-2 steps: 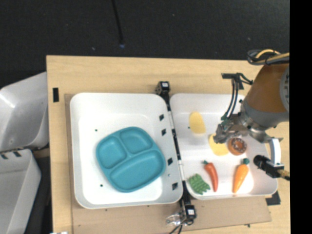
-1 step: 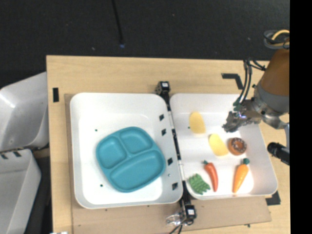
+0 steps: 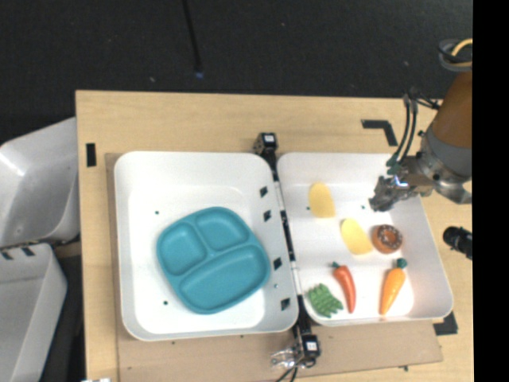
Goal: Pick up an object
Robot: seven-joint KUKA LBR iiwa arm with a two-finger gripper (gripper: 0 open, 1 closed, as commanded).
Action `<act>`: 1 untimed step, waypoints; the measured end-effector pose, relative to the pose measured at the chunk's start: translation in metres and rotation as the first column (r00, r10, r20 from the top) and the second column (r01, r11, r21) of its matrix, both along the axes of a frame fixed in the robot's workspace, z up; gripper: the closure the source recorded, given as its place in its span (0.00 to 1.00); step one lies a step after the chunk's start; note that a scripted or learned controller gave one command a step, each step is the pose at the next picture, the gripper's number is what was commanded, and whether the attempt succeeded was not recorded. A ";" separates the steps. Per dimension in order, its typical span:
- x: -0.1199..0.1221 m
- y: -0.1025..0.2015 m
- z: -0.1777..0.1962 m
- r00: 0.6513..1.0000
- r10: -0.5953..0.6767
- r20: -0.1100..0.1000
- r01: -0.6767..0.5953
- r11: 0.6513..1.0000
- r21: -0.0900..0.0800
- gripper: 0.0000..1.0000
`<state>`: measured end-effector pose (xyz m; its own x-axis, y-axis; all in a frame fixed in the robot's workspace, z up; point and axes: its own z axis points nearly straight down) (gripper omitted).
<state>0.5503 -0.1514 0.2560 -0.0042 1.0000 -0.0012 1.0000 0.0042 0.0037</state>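
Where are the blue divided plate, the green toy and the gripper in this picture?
blue divided plate (image 3: 211,259): camera view, middle of the plate, left bin.
green toy (image 3: 324,300): camera view, its centre, right bin's near corner.
gripper (image 3: 382,198): camera view, between its fingertips, above the right bin.

This looks like a robotics lab set up for testing. A pale wooden bench (image 3: 238,118) stands against a dark floor, bearing two shallow white bins (image 3: 131,237) clipped side by side. The left bin holds a teal divided plate (image 3: 211,259); the right holds toy food, such as plastic carrots (image 3: 392,287). An industrial arm (image 3: 453,126) with exposed cables enters at the right of the frame.
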 end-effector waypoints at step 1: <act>0.011 0.052 -0.011 1.000 0.002 -0.004 -0.002 1.000 0.002 1.00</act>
